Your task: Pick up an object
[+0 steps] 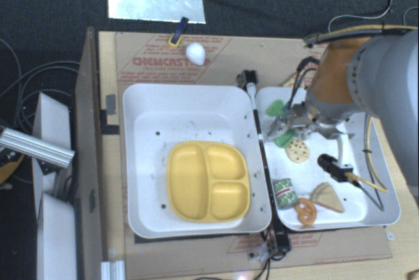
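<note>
Crowding right bin [393,210] top-left corner, fingers [286,120] over green item [283,138]

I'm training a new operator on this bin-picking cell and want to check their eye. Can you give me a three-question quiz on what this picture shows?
1. True or false: the yellow divided plate lies in the right bin.
2. Which thing lies nearest the right bin's front edge? A) pretzel B) round cracker C) green piece
3. Fill in: the tool is over the ____ bin, near the green piece.

Key
1. False: it lies in the left bin.
2. A
3. right
</note>
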Tool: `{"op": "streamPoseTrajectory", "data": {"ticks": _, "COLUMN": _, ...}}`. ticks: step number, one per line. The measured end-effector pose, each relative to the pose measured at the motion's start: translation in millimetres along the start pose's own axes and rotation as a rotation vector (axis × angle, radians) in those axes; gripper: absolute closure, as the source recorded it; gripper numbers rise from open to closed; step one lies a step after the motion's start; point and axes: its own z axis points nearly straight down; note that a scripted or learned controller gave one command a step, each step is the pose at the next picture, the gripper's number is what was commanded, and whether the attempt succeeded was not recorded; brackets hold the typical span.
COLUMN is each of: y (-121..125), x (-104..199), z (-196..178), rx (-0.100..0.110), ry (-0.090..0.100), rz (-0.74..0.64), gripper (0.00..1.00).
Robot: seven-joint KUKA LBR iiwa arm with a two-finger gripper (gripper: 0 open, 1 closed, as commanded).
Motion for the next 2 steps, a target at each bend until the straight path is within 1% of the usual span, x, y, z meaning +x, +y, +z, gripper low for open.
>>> {"op": "streamPoseTrajectory", "data": {"ticks": 1, "y": 25, "x": -16, "z": -1, "rx": -0.006, "ry": -0.003, "rz": 0.003, "gripper": 0.0}}
{"op": "streamPoseTrajectory", "data": {"ticks": 2, "y": -31, "x": -15, "z": 0, "rx": 0.003, "ry": -0.001, "rz": 0.008, "gripper": 0.0}}
